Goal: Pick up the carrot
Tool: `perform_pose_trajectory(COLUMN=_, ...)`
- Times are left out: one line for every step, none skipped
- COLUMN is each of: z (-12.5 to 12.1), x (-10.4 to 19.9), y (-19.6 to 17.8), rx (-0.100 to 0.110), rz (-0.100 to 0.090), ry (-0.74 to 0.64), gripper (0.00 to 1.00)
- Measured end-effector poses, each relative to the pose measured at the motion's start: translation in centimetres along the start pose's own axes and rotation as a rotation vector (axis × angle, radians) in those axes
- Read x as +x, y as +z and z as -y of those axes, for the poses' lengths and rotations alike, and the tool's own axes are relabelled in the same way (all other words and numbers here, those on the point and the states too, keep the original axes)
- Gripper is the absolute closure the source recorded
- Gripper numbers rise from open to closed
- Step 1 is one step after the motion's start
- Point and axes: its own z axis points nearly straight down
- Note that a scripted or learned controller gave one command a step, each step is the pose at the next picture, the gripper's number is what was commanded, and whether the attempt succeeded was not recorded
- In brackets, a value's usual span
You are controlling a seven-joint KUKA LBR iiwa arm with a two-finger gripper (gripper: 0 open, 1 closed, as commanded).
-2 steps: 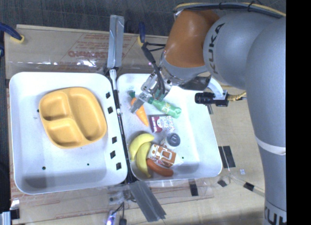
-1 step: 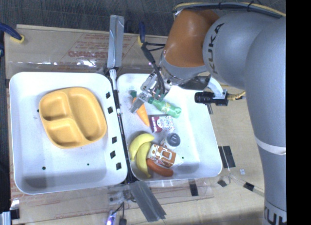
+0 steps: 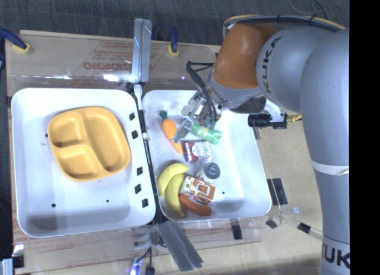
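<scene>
1. Camera view, the carrot: the carrot [image 3: 171,133] lies in the right bin [image 3: 252,167], near its left wall and towards the far end, its green top pointing away and its orange body running down towards a small maroon packet [image 3: 196,149]. Bananas [image 3: 168,186] lie nearer the front of the same bin, apart from it.

2. Camera view, how it should handle: it looks like a toy carrot, so probably light, stiff and rather smooth. The tapered shape may let it slide out of a pinch taken near the tip. The thick orange part just below the green top seems the best place to take hold, with the fingers closing across its width.

3. Camera view, the fingers: the gripper [image 3: 191,121] hangs low over the far part of the right bin, just beside the carrot on its right. The fingers [image 3: 183,130] look spread a moderate way, one tip close to the carrot's upper body. A green bottle [image 3: 206,131] lies directly under the gripper. Nothing can be seen held between the fingers, and I cannot tell whether a tip actually touches the carrot.

4. Camera view, the rest: a yellow divided plate [image 3: 88,143] sits in the left bin [image 3: 29,167].
</scene>
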Motion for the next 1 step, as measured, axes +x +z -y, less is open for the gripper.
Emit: perform_pose_trajectory(z=2.02, x=2.04, y=3.98, rx=0.000, rz=0.001, ry=-0.001, gripper=0.00)
